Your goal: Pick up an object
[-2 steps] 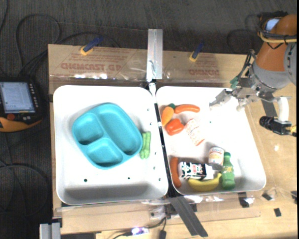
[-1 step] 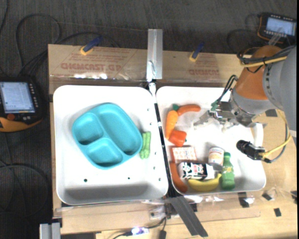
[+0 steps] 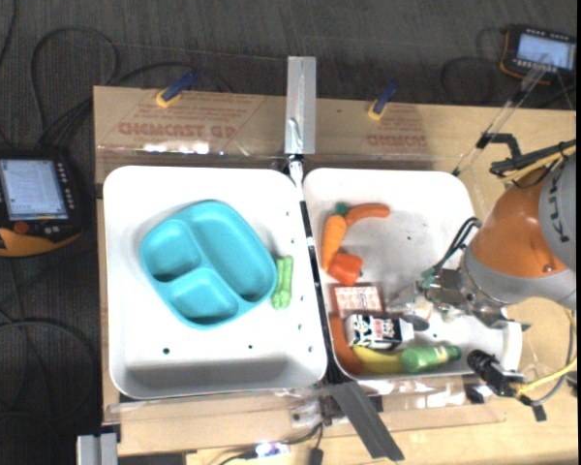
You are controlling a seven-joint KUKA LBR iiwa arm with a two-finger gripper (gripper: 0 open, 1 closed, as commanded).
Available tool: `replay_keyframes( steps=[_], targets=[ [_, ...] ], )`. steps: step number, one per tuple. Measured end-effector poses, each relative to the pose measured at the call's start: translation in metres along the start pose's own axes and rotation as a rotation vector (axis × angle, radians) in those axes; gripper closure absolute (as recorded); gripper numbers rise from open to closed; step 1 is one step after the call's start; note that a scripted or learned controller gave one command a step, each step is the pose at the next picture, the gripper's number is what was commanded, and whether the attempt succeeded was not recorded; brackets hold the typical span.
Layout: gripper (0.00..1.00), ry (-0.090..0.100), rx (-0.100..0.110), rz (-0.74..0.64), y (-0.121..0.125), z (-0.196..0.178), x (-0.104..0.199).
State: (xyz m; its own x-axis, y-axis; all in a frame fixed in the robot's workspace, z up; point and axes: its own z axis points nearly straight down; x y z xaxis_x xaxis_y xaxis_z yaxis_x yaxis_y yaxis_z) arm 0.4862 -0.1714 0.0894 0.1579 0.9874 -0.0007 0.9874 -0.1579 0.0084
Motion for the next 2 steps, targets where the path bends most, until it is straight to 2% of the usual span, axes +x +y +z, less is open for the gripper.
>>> replay_keyframes(
  steps=[1, 2],
  targets=[
    [1.0, 0.004, -0.002, -0.003, 0.001, -0.009, 0.002],
    [1.0, 0.002, 0.012, -0.11, 0.017, -0.096, 0.056]
  ],
)
